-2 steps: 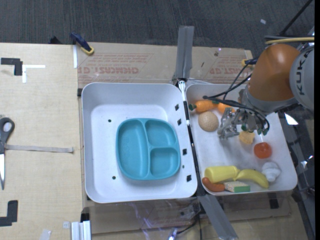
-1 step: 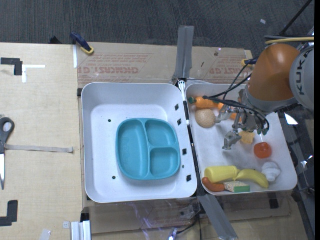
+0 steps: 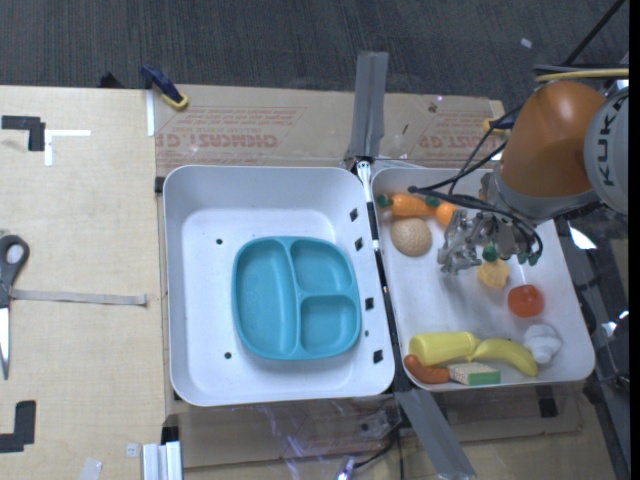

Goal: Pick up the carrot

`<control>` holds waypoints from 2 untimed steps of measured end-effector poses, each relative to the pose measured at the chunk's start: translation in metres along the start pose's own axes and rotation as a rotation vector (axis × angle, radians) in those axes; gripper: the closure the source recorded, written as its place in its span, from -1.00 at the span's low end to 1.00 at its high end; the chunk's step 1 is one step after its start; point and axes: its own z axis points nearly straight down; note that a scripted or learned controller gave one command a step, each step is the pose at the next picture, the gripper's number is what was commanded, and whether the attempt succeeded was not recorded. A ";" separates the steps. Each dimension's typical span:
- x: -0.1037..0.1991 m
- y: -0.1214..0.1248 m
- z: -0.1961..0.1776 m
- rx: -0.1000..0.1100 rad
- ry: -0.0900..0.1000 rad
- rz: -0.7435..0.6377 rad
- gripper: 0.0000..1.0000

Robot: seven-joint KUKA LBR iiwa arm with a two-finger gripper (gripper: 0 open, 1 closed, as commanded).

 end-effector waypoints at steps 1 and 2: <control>0.030 0.051 -0.139 -0.002 0.004 0.121 1.00; 0.030 0.051 -0.139 -0.002 0.004 0.120 -1.00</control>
